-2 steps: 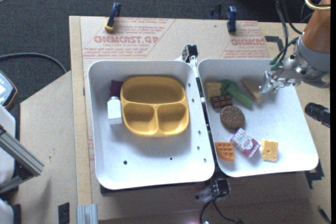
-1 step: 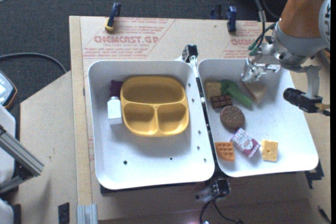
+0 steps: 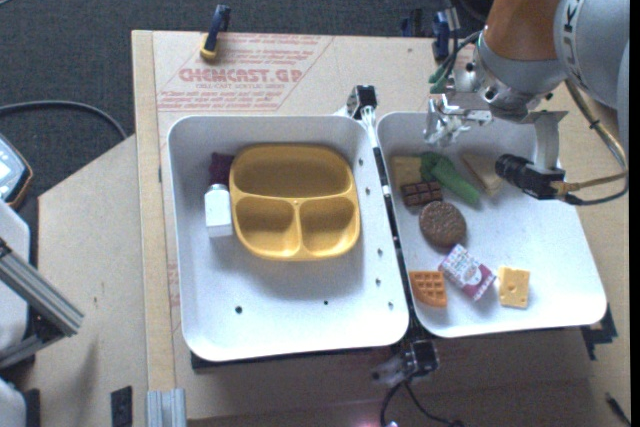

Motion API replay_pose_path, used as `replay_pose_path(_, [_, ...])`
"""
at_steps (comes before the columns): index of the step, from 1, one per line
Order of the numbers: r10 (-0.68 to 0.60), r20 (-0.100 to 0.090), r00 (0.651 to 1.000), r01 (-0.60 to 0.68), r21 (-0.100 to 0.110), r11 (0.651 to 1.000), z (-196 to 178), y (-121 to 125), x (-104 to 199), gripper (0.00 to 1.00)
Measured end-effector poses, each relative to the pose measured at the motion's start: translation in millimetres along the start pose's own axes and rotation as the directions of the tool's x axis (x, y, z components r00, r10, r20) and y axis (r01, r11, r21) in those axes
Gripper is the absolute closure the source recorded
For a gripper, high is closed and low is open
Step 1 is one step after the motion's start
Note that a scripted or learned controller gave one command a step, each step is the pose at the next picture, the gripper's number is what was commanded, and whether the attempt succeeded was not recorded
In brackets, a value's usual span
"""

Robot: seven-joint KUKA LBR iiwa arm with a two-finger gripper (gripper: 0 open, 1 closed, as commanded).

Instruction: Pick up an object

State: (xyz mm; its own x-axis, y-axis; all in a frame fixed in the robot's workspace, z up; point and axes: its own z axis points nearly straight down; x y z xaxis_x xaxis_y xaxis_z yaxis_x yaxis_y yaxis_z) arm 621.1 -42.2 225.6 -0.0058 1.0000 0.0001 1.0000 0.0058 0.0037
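The green pod-shaped toy vegetable [image 3: 455,177] lies flat in the right-hand shallow white bin [image 3: 560,255], just below and slightly beside the tool [image 3: 445,127], and looks the likeliest thing to be picked. I judge it light, stiff moulded plastic with a smooth and somewhat slippery skin; a hold across its narrow middle, square to its length, should suit better than a hold at either tapered end. The tool hangs above the bin's upper corner with nothing between its tips; whether those tips stand apart or together I cannot tell.

Touching the pod on its far side is a pale beige flat block [image 3: 405,169], and just under that a brown ridged chocolate bar [image 3: 421,191]. Further from the tool lie a round brown biscuit [image 3: 441,223], a small golden waffle [image 3: 428,288], a pink-and-white wrapped packet [image 3: 467,272] and a yellow cheese wedge [image 3: 514,287]. Well away, the left-hand shallow white bin [image 3: 200,315] holds a yellow divided plastic plate [image 3: 294,200] and a small white bottle [image 3: 218,209].
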Motion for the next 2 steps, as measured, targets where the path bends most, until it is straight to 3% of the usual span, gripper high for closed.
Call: replay_pose_path(2, [0.0,-0.001,1.0,0.0,-0.001,1.0,-4,39,101,1.0])
